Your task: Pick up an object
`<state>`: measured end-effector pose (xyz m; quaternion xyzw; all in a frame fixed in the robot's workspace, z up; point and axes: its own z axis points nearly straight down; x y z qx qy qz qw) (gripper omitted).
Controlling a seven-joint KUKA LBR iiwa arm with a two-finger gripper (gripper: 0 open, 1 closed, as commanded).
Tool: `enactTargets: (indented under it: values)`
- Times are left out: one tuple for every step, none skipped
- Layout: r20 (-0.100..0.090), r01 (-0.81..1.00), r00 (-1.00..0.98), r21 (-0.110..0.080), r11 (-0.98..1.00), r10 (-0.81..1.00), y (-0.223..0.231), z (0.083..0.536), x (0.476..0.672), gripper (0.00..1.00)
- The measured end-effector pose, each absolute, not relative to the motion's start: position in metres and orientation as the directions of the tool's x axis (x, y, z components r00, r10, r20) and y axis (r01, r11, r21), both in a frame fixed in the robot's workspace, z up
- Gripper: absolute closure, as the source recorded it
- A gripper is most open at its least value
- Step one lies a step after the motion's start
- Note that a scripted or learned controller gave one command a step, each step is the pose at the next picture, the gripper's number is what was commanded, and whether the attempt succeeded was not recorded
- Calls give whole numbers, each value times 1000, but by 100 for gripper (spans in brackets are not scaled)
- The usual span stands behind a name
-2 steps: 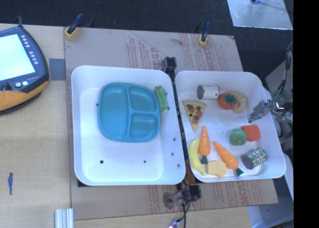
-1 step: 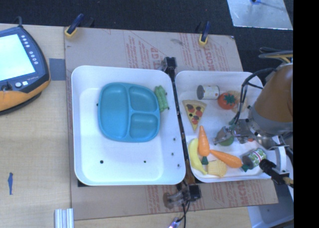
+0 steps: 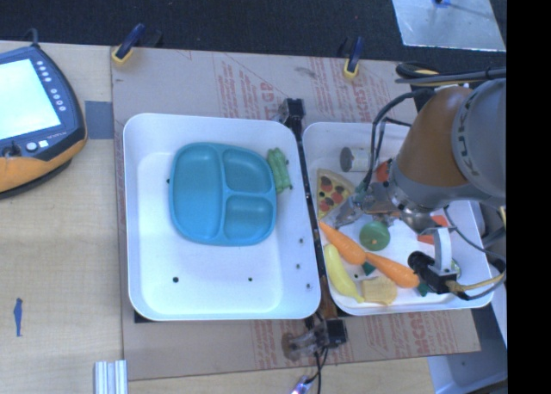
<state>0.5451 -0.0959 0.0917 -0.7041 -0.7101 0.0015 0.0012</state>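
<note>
Several toys crowd the right bin (image 3: 482, 296); claw (image 3: 372, 203), grip state unclear, could snag the carrot (image 3: 370, 259) beside it.

Faint red printing runs in diagonal lines across the flat brown cardboard sheet (image 3: 258, 83) under the two bins, but the letters are too small and blurred to read. At far left, the orange-cased handheld control pad (image 3: 34, 121) shows a blank bright screen with no legible characters.
</note>
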Motion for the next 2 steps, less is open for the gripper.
enactTargets:
  values:
    - [0, 1000, -4, -3, 4, 1000, -122, 92, 613, 0]
    - [5, 1000, -4, -29, 4, 1000, -151, 88, 651, 0]
